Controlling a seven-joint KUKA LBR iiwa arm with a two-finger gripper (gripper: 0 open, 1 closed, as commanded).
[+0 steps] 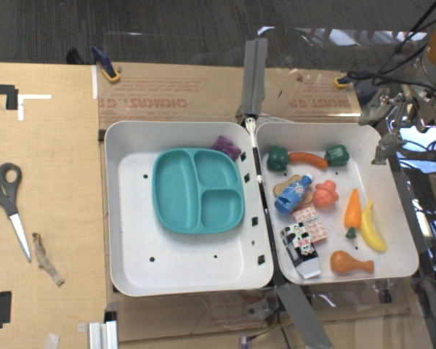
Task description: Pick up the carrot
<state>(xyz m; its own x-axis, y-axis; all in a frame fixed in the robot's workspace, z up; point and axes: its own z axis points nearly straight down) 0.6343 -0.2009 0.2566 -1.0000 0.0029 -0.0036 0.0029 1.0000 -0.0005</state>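
Note:
The carrot (pixel 353 208) is a short orange cone with a green stub at its near end. It lies in the right bin (pixel 402 217), close to that bin's right wall and just left of a yellow banana (pixel 372 228). My gripper (pixel 393 131) hangs at the bin's far right corner, above the rim, well behind and to the right of the carrot. Nothing shows in its grasp.
The right bin also holds an orange sausage (pixel 307 160) between two green pieces, a blue bottle (pixel 293 195), a pink toy (pixel 325 193), small boxes (pixel 304 238) and a drumstick (pixel 351 264). The left bin (pixel 131 267) holds a teal divided plate (pixel 200 191) and a purple item (pixel 227 147). Scissors (pixel 7 195) lie far left.

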